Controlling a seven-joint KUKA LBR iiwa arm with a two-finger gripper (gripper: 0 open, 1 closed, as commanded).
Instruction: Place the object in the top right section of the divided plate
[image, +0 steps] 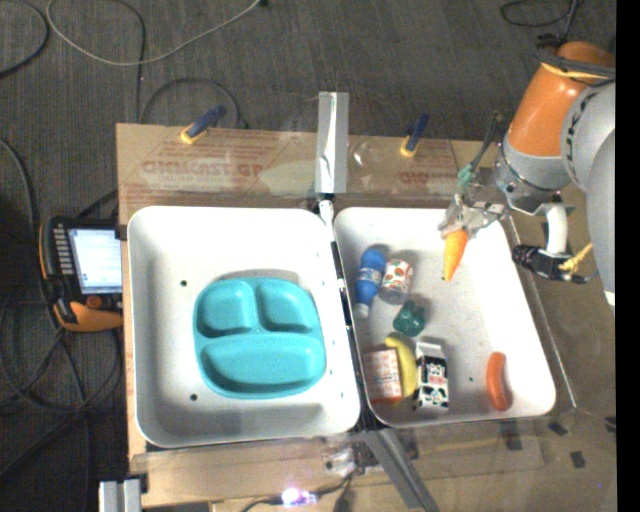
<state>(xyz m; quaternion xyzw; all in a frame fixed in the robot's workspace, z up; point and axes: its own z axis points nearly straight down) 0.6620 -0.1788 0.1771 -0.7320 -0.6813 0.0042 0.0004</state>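
A teal divided plate (222, 368) lies in the left white bin (160, 250), with its top right section (292, 307) bare. Over the back of the right bin (530, 330), my gripper (461, 227) hangs shut on the wide top end of an orange toy carrot (453, 257). The carrot points down toward the bin floor. It is well to the right of the plate, beyond the wall between the bins.
The right bin also holds a blue bottle (370, 276), a small red and white can (397, 280), a dark green toy (409, 319), a banana (403, 362), a labelled can (381, 376), a cow-print carton (431, 380) and an orange-red sausage (497, 381).
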